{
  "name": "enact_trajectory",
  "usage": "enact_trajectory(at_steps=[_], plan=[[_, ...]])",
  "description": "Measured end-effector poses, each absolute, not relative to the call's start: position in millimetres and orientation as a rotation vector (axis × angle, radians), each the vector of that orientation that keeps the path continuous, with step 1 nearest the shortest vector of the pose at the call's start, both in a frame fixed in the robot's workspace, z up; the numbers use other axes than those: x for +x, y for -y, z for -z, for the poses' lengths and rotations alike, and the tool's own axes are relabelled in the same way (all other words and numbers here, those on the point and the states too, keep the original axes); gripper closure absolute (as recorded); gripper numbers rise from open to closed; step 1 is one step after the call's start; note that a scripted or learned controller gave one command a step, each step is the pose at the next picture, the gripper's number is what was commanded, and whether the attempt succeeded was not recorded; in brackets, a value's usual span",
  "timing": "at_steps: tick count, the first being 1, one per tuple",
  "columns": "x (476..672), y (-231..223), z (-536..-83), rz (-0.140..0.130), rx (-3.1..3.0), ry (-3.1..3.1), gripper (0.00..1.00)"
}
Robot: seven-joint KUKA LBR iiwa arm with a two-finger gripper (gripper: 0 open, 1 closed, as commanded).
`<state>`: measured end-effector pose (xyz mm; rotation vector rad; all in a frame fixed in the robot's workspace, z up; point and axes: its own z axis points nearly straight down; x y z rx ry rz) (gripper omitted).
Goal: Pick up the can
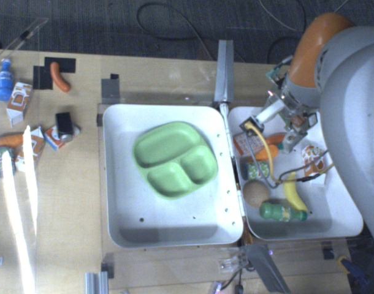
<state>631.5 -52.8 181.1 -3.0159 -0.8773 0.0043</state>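
Note:
In the right bin [346, 222], a small round can-like thing with a green and orange label [256, 169] lies near the left wall, partly hidden behind a yellow cable. My gripper [291, 137] hangs over the back half of that bin, up and to the right of the can and apart from it. An orange carrot [276, 139] lies just to the gripper's left. Nothing shows between the fingers, and the wrist hides them too much to read their state.
The right bin also holds a red-orange box [243, 143], a tan ball [255, 194], a banana [294, 195], a green bottle [281, 212] and a white carton [313, 158]. A green divided plate [175, 158] lies in the left bin [119, 225]. Loose items sit on the bench at far left.

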Motion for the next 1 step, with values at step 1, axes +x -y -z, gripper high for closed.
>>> enact_trajectory(at_steps=[1], plan=[[631.5,52.8,-181.3,-0.004,-3.016,0.879,0.00]])
